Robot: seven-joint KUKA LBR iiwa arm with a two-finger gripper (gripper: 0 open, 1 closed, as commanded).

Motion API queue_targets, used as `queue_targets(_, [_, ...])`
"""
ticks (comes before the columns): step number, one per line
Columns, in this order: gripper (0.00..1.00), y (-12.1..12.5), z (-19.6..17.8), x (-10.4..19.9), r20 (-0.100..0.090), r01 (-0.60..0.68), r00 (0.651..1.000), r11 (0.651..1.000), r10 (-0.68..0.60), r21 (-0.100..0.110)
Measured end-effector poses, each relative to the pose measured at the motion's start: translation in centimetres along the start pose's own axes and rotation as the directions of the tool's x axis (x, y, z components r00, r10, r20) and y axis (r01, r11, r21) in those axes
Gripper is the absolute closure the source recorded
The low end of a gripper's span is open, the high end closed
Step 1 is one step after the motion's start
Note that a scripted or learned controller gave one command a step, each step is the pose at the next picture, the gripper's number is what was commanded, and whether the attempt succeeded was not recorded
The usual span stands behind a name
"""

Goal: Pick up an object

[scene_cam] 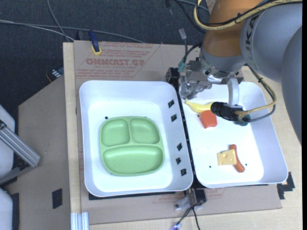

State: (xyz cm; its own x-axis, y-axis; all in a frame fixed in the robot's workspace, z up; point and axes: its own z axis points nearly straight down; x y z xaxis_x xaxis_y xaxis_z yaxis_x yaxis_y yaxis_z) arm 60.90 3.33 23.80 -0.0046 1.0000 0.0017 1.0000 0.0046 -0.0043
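End effector (pixel 195 86): low over the right bin's (pixel 268 133) upper-left corner; grip state cannot be told
Yellow piece (pixel 195 106): just below-right of it, long axis across the bin; nearest target
Orange-red block (pixel 208 120): touching that piece's right end
Green tray (pixel 131 145): left bin (pixel 91 128)

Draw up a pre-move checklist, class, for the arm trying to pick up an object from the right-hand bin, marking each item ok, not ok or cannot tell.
1. Objects lie in the right bin: ok; a yellow banana-like piece, an orange block and a yellow and orange piece.
2. Hand is over the right bin: ok, at its upper left corner.
3. Hand is near a target: ok, just above the banana-like piece.
4. An object is held in the hand: cannot tell.
5. Green divided tray is out of the way: ok, in the left bin.
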Motion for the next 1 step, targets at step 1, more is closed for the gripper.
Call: queue_targets(1, [1.00,-0.79,1.10,5.32,0.000,0.000,1.000,1.000,0.000,0.000])
